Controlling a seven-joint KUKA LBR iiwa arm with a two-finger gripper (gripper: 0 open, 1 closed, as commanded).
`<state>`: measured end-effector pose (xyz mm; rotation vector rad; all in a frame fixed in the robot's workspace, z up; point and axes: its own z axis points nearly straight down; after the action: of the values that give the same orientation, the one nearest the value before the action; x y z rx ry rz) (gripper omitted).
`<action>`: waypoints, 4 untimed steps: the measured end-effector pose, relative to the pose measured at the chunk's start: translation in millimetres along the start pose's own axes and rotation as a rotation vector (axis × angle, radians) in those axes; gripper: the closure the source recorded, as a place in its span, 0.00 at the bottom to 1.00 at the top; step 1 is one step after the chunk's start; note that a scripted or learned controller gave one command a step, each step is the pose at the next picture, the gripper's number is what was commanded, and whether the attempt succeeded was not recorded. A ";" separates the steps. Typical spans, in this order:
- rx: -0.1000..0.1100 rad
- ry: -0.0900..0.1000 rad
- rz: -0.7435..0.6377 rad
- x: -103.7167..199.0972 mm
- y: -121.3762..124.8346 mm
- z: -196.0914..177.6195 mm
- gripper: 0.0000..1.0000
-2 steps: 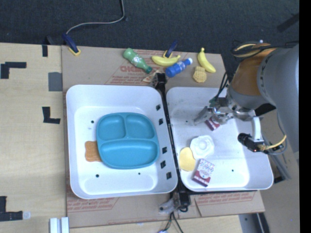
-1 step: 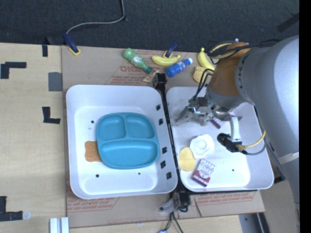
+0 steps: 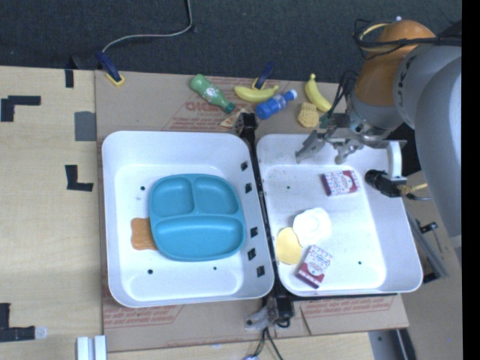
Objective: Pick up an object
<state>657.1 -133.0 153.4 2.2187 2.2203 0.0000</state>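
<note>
Two white bins sit side by side on the desk (image 3: pixel 45 201). The left bin (image 3: pixel 120 276) holds one blue divided plate (image 3: pixel 197 216) with one orange slab (image 3: pixel 140 234) tucked under its left edge. The right bin (image 3: pixel 390 261) holds four things: two red-and-white packets, one (image 3: pixel 339 182) near the top and one (image 3: pixel 313 265) at the bottom, one white disc (image 3: pixel 311 224) and one yellow disc (image 3: pixel 287 246) just beside it. The gripper (image 3: pixel 330 147) hovers over the right bin's top edge, fingers spread, holding nothing. Beyond the bins lie two bananas (image 3: pixel 256 92), one green bottle (image 3: pixel 211 93) and one blue bottle (image 3: pixel 274 104).

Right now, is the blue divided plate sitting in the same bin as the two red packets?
No. The blue divided plate lies in the left bin, while both red packets lie in the right bin.
</note>
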 end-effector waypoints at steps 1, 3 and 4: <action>0.002 0.002 0.001 27.6 -59.6 67.7 0.00; 0.002 0.002 0.000 34.0 -19.7 67.8 0.00; 0.000 0.001 -0.001 21.8 11.7 68.1 0.00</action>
<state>669.0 -111.3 85.2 2.2176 2.2225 0.0016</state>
